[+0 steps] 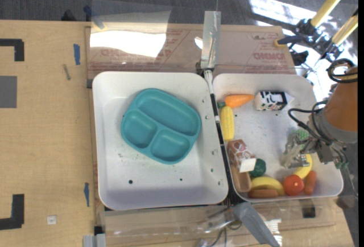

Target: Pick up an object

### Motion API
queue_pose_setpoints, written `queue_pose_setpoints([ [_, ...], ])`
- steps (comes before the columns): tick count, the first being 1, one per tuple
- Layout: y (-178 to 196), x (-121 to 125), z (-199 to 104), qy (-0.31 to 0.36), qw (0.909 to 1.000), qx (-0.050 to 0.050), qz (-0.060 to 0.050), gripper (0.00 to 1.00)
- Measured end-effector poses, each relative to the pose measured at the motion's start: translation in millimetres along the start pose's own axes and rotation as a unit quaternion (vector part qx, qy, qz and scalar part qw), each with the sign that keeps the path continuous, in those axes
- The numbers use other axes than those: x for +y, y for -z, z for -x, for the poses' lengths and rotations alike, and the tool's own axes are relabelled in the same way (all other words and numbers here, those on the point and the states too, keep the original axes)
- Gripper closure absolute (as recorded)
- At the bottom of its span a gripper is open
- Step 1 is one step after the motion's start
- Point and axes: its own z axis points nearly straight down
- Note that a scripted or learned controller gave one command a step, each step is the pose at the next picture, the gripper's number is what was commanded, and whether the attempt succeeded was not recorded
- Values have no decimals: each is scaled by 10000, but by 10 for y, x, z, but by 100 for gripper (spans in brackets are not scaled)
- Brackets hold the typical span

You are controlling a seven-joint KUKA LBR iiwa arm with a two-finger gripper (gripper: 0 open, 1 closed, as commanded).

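You see the left bin (108, 183) holding a teal divided plate (161, 125). In the right bin (273, 126) lie a carrot (239, 100), a corn cob (227, 122), a toy cow (271, 100), a banana (266, 184) and a tomato (293, 184). The gripper (297, 155) hangs low just above the tomato.

Right bin (244, 83): centre floor open, approach from above is free there. Left wall lined by corn (227, 122) and carrot (239, 100); cow-print box (271, 100) at back; banana (267, 183) and tomato (293, 184) crowd the front. Left bin (108, 143): teal divided plate (161, 125) occupies the middle, margins free.
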Motion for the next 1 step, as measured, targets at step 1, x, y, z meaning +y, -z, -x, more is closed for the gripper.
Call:
queue_pose_setpoints([
  [1,2,339,416,120,9999,-11,1,100],
])
